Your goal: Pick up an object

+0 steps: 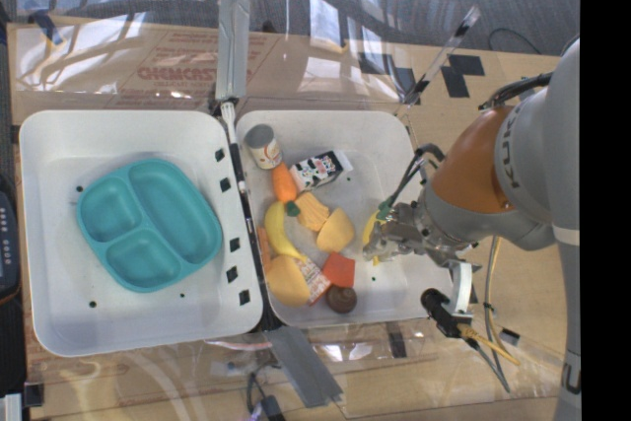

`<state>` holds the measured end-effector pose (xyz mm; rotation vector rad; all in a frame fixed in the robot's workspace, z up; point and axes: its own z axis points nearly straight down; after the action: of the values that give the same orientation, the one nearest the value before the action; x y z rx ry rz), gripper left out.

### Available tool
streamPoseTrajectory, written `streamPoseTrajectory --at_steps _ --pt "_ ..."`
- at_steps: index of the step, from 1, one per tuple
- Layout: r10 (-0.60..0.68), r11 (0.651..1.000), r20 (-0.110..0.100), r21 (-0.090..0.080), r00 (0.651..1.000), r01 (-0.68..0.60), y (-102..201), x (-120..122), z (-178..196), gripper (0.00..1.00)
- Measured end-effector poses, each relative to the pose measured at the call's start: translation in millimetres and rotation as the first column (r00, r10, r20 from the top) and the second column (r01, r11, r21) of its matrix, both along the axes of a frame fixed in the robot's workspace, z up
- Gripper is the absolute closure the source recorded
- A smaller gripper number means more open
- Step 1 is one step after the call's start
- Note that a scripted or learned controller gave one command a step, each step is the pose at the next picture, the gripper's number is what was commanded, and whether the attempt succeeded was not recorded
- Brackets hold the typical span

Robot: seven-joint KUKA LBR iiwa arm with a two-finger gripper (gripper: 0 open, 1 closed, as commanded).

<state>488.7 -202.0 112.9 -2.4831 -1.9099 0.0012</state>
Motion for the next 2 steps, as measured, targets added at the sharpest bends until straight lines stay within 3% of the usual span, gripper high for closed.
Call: streamPoseTrajectory --at_steps 1,2 --pt "-0.233 0.973 0.009 -0.003 0.973 0.233 82.2 10.1 -18.8 1.0" --pt "-0.123 0.992 0.012 -0.005 0.992 0.123 99.2 12.5 127.9 1.0"
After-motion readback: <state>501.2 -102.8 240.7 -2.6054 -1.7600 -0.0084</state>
